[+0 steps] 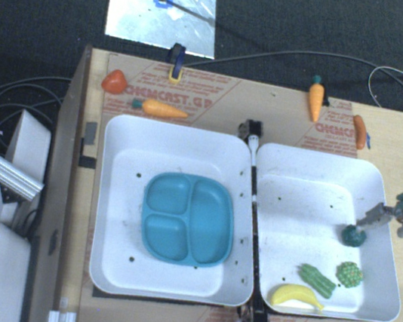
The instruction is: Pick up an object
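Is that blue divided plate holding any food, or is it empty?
Empty. The blue plate lies flat in the left bin with all three compartments bare.

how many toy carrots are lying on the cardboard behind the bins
3: one orange plastic carrot behind the left white bin, a second behind the right white bin, a third further right.

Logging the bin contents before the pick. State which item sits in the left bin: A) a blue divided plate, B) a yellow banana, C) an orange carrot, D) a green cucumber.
A: the blue divided plate lies flat in the left bin, while the banana and cucumber lie in the right bin, and the carrots rest on the bench outside the bins.
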